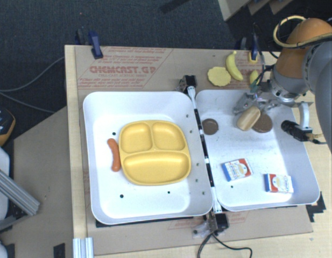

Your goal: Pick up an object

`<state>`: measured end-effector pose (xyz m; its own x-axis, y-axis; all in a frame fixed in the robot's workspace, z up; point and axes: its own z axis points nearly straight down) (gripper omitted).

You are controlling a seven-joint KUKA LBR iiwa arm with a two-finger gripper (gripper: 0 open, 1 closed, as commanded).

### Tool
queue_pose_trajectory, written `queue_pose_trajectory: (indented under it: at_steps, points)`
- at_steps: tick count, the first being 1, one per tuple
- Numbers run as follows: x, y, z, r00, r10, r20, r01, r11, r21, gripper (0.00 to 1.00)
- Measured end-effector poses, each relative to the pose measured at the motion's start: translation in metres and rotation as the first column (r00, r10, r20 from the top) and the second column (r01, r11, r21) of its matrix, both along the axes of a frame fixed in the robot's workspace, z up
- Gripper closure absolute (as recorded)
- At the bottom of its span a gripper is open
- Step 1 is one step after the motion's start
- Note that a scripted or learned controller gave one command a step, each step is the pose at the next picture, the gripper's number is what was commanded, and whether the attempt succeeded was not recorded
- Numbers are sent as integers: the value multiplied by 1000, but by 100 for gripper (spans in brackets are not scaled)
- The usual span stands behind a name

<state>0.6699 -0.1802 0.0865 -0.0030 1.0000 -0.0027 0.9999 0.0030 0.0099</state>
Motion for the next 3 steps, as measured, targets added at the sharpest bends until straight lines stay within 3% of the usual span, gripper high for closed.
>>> queue_pose_trajectory:
  at_steps: [1, 2, 3]
  points:
    - [0, -1, 13, 1000, 0, 3, 0, 1000, -5, 100]
    - [-66, 12, 2, 1000, -4, -5, 4, 1000, 2, 100]
    - [-53, 9, 38, 1000, -2, -4, 2, 1000, 0, 100]
